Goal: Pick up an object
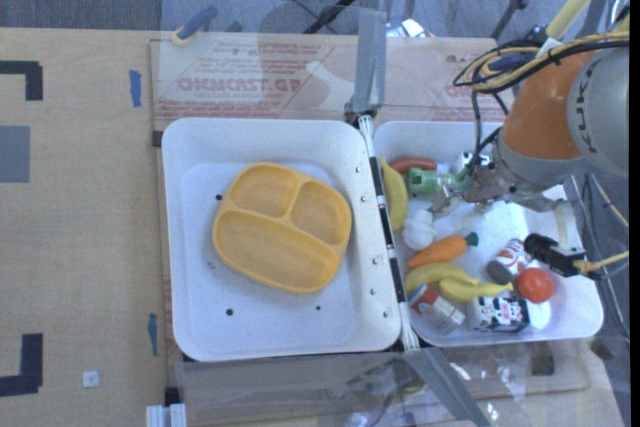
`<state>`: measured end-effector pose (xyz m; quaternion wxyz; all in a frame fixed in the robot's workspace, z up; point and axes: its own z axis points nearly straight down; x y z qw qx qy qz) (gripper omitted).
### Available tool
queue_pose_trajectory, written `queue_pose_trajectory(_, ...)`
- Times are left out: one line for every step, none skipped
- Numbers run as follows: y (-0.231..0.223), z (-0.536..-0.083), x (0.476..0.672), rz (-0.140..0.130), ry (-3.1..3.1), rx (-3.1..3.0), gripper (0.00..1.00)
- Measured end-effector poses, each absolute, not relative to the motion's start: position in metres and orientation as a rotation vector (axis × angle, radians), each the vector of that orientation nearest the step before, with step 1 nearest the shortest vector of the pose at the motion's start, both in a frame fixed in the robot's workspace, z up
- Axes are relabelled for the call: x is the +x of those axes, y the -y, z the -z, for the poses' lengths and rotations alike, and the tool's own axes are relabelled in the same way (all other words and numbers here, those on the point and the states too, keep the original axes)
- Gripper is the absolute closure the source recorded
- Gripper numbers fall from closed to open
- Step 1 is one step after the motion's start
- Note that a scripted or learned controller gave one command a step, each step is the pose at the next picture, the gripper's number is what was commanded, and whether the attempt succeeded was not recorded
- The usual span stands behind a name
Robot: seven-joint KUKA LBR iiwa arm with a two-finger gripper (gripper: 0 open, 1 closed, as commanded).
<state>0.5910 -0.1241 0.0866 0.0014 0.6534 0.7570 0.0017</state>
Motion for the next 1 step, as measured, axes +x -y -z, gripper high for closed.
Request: queue_pose_trajectory(0.1155,-0.0872,0.5390,-0.004,-2.275,2.160,0.00)
